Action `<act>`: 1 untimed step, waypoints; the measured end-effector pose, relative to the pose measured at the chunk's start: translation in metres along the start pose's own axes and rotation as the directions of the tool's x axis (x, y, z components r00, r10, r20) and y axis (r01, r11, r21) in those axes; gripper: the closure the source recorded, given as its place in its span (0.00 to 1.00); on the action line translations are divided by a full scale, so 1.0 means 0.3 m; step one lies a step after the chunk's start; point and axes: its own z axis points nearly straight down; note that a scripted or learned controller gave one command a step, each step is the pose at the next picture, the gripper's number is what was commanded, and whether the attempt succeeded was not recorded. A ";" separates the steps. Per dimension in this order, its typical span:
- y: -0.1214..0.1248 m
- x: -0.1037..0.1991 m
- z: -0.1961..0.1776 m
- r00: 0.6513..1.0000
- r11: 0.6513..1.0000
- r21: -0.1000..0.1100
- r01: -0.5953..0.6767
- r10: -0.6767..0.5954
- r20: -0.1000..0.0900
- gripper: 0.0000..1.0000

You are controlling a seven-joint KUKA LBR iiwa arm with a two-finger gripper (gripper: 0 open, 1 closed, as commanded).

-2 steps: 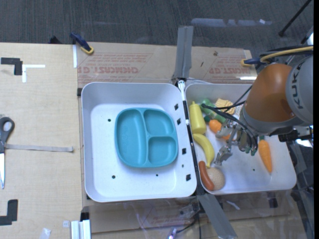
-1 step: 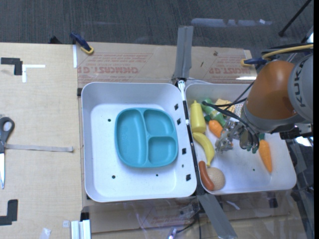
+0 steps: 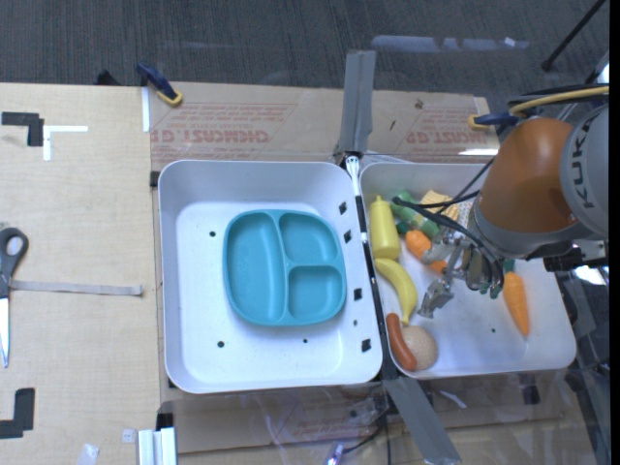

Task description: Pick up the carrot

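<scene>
Carrot point(image 3: 517, 303): orange, tapered, lying on floor of right bin point(image 3: 542, 352), near its right wall, point toward lower edge. Second small orange piece point(image 3: 418, 243) with green top further left in same bin, beside the corn; could be another carrot, cannot tell.

Gripper point(image 3: 448, 284): over middle of right bin, hanging under orange wrist band point(image 3: 528, 177). Open or clenched: cannot tell, too cluttered and blurred at the tip. Nothing visibly between the tips. Sits left of carrot, near but apart from it. Cables run from wrist toward the tool.

Other contents of right bin: corn point(image 3: 384, 229) upright along left wall, banana point(image 3: 399, 284) just below it, sausage point(image 3: 399, 341) and a pale round item point(image 3: 419, 345) touching at lower left corner, green bits point(image 3: 405, 203) at top.

Left bin point(image 3: 184, 289): teal three-compartment plate point(image 3: 286, 266) in the middle.

Bench: cardboard sheet point(image 3: 232, 124) under bins, light wood top point(image 3: 73, 250) to the left with scissors point(image 3: 8, 279) and black tape marks. Clamp point(image 3: 158, 82) at cardboard's upper left corner. Dark carpet point(image 3: 242, 17) beyond.
</scene>
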 end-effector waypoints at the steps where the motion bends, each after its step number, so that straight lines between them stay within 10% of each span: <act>1: 0.003 -0.008 -0.034 1.000 1.000 0.000 0.004 -0.004 0.006 1.00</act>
